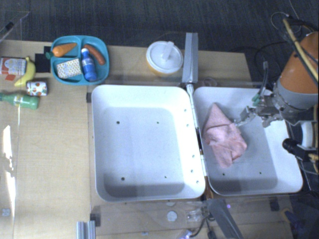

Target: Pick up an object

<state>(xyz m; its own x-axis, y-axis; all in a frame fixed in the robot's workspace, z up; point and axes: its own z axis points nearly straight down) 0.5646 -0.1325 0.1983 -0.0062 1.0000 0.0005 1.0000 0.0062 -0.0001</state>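
Camera view looks down on a bench (50, 183) with two white bins side by side. A pink cloth (224, 138) lies crumpled in the right bin (279, 176), near its left wall and a bit toward the back. One corner of the cloth sticks up and points to the right. The arm (298, 78) comes in from the right, grey with an orange band. The gripper (243, 117) hangs low over the right bin, and its tips are right at that raised corner of the cloth. The parts there are too small and blurry, so I cannot tell if the gripper is gripping the cloth or just touching it. The left bin (144, 143) sits just beside the right one, and their walls touch in the middle. Behind the left bin, on the bench, there is a blue tray (102, 59) with toy food in it, like a carrot (65, 49) and a blue bottle (88, 64). A round white and yellow lid (164, 57) lies behind the bins, near the middle. At the far left of the bench are a banana (26, 72), a small can (36, 88) and a green bottle (21, 100)
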